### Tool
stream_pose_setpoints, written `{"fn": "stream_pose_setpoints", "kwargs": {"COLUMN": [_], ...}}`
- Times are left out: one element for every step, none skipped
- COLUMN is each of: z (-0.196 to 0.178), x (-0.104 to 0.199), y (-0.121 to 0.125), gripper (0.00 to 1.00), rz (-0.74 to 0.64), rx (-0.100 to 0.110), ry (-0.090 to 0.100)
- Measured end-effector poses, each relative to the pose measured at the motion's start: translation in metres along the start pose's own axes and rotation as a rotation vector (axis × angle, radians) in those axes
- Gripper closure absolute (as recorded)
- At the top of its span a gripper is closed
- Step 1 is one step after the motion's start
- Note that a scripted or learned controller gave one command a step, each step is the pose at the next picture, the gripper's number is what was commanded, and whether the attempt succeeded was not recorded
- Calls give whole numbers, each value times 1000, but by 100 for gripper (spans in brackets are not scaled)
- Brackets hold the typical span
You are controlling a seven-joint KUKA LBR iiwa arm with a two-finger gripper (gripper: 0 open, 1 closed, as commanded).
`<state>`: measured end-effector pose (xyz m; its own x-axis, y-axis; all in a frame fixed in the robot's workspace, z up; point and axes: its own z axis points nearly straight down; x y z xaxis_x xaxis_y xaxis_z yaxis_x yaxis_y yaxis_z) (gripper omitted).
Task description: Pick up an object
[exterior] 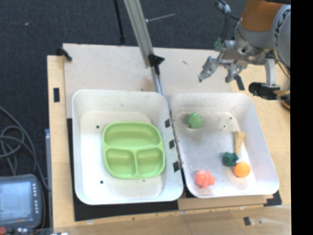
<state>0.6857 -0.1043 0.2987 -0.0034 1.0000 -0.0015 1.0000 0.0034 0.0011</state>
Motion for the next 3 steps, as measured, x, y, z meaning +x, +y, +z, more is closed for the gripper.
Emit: {"fn": "stream_pose_setpoints", "kwargs": {"z": [0,59,102], "x": [0,-6,-8], "y": [0,-8,-4], "gripper": [0,0,0], "rz": [-1,4,5], "rx": [0,6,4], "ry": [-1,0,0]}}
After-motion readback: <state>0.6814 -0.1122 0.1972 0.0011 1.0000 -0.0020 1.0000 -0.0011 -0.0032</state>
